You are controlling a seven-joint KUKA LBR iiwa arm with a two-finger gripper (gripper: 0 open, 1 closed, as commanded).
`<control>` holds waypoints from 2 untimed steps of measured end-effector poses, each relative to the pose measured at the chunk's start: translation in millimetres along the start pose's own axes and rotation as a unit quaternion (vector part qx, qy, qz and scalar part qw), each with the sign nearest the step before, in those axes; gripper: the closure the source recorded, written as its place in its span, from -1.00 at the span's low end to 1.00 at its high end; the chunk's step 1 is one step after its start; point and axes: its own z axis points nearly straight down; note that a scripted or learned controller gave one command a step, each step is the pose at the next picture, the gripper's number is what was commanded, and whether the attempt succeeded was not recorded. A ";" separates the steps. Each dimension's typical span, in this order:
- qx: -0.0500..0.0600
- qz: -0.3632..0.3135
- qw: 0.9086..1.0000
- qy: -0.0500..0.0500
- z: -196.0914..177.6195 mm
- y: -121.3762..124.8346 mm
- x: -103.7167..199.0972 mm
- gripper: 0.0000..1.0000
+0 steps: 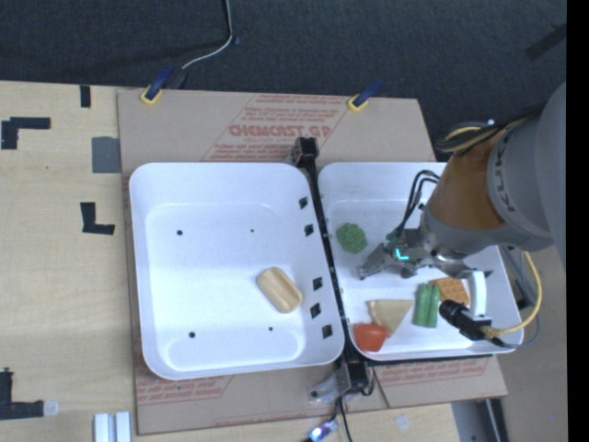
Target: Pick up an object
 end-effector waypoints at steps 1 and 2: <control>-0.005 -0.005 1.000 0.000 -104.9 50.7 81.4 -1.00; -0.003 0.001 1.000 -0.003 -192.3 68.4 38.9 -1.00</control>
